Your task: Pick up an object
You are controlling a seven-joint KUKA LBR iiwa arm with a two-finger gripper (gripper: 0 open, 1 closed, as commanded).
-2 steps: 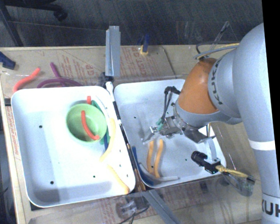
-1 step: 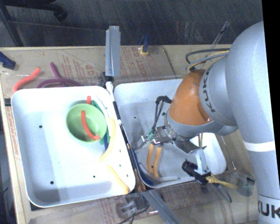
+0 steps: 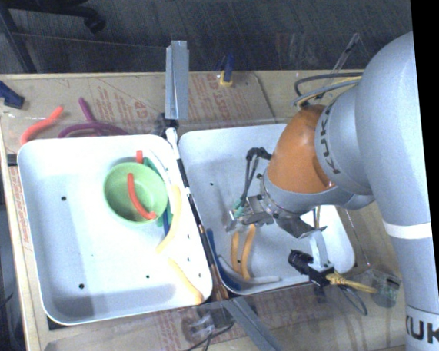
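My gripper [image 3: 237, 217] hangs low over the left part of the right bin [image 3: 202, 157], with the grey arm and its orange band [image 3: 299, 159] coming in from the right. Just below the gripper lies an orange-handled tool [image 3: 246, 255], its handles pointing toward the bin's near wall. A blue strip [image 3: 219, 267] lies along the bin's left wall, and a pale stick [image 3: 262, 281] rests at the near edge. Nothing can be seen between the fingers from this angle.
The left bin [image 3: 57, 248] holds a green bowl [image 3: 135, 193] with a red curved piece [image 3: 132, 188] on it, blue and green bits beside it, and a yellow stick [image 3: 171, 233] along its right wall. Clamps, cables and an orange tool [image 3: 41, 125] lie on the bench behind.
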